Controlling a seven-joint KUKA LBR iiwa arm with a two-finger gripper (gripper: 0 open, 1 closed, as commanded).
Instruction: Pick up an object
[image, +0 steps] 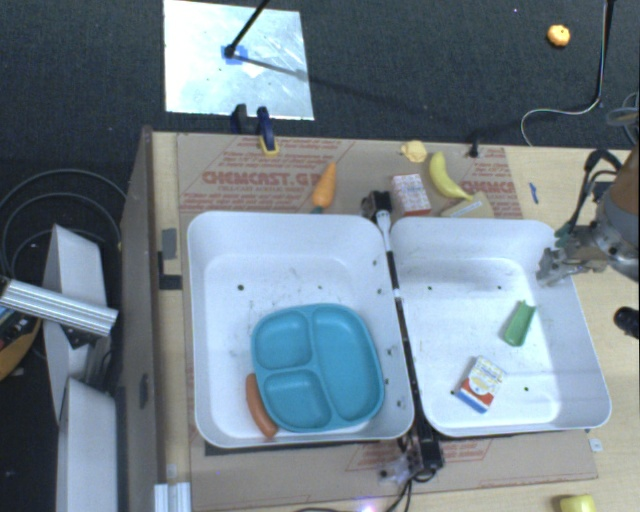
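Note:
The right bin (440, 250) holds a green cylinder-like piece (518, 324) near its right wall and a small white box with red and blue print (481, 384) toward the front. In the left bin (215, 300) a blue divided plate (316, 366) lies flat, with an orange sausage (260, 405) along its front left edge. My gripper (557, 265) hangs at the right bin's far right rim, up and to the right of the green piece, with nothing visibly in it.
Behind the bins on the cardboard lie a carrot (323, 186), a small pinkish box (411, 193), a banana (445, 177) and a yellow lump (414, 151). A blue clamp (265, 125) stands at the back left. Cables (560, 110) run at the right rear.

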